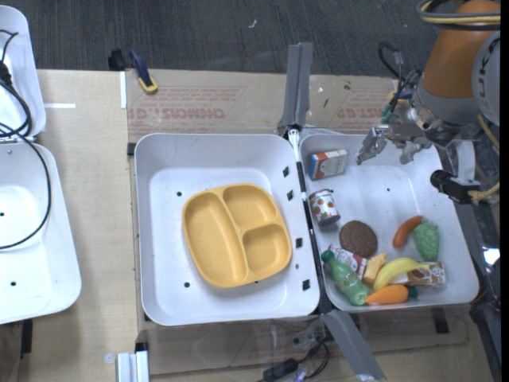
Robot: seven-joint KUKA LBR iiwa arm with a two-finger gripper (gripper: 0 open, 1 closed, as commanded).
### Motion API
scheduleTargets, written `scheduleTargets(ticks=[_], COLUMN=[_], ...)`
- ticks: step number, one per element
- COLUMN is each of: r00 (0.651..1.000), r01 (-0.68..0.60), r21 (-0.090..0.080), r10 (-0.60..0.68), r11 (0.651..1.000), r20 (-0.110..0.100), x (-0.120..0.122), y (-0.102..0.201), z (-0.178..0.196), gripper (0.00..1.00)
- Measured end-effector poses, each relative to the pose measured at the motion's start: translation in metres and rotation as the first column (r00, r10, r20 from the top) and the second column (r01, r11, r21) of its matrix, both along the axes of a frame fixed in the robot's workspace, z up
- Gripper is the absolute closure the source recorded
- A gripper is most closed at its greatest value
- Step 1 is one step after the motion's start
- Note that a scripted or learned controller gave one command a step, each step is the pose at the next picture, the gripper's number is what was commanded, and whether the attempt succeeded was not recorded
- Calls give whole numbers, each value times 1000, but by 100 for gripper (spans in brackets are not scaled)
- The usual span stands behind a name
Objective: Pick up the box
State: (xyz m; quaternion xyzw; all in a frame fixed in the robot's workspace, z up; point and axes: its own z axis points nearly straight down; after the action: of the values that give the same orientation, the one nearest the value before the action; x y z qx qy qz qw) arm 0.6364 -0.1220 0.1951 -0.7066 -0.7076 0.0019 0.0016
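Wooden counter (87,102) — your box (328,163) lies in the right bin (461,237); jaws of the gripper (390,146) seemingly spread, unladen — descend squarely.

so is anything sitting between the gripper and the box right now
Nothing visible. The gripper hangs over the back of the right bin, and the box lies to its left near the bin's back left corner, with bare bin floor between them. The can sits in front of the box, off that line.
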Motion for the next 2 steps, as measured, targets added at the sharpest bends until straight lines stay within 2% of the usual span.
scheduleTargets(ticks=[1, 2], r00=[1000, 996], r01=[0, 85], r21=[0, -1], r10=[0, -85], r11=[1000, 996], r20=[0, 0], x=[0, 21], y=[0, 15], z=[0, -105], gripper=[0, 0])
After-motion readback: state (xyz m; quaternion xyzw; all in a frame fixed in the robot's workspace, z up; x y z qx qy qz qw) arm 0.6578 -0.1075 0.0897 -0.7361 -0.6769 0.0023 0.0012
